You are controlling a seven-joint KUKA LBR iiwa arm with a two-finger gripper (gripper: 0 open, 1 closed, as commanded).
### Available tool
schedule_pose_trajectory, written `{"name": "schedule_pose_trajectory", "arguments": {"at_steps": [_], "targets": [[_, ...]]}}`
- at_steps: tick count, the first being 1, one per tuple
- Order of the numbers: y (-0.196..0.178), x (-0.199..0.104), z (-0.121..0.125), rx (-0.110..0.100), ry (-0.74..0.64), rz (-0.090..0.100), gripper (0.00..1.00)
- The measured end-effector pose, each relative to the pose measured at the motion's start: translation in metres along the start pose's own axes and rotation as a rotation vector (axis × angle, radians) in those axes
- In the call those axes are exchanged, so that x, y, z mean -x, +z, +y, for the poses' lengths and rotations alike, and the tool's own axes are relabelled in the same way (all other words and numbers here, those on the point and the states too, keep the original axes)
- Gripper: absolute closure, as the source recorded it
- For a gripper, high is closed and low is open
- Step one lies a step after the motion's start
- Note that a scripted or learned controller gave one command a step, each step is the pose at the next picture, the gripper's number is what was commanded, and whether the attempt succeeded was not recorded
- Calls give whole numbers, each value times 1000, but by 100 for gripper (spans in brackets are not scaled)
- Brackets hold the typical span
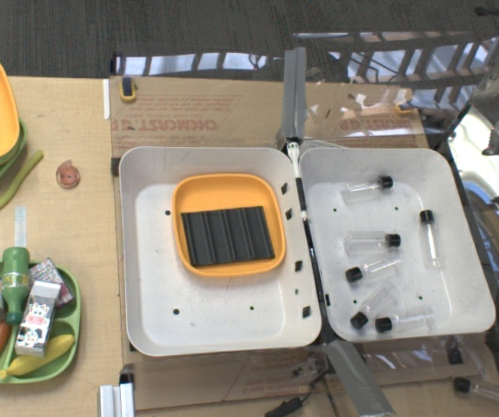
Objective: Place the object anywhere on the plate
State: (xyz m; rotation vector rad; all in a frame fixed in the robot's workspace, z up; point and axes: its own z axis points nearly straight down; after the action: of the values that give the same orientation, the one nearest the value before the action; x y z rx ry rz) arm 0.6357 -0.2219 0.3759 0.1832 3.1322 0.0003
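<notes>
Clear plastic vials with black caps (373, 268) are lying scattered in the right white bin (458, 233), away from the orange plate (229, 191), risking slipping; tool state: cannot tell.

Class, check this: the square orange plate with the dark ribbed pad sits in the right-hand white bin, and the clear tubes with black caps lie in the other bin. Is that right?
Not quite. The camera view shows the square orange plate with the dark ribbed pad in the left-hand white bin. The clear tubes with black caps lie in the right-hand white bin.
</notes>
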Motion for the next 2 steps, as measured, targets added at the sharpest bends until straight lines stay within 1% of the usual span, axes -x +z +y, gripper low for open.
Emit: {"name": "schedule_pose_trajectory", "arguments": {"at_steps": [1,2], "targets": [[57,8,1,1,-380,0,0],[98,24,3,2,-684,-1,0]]}}
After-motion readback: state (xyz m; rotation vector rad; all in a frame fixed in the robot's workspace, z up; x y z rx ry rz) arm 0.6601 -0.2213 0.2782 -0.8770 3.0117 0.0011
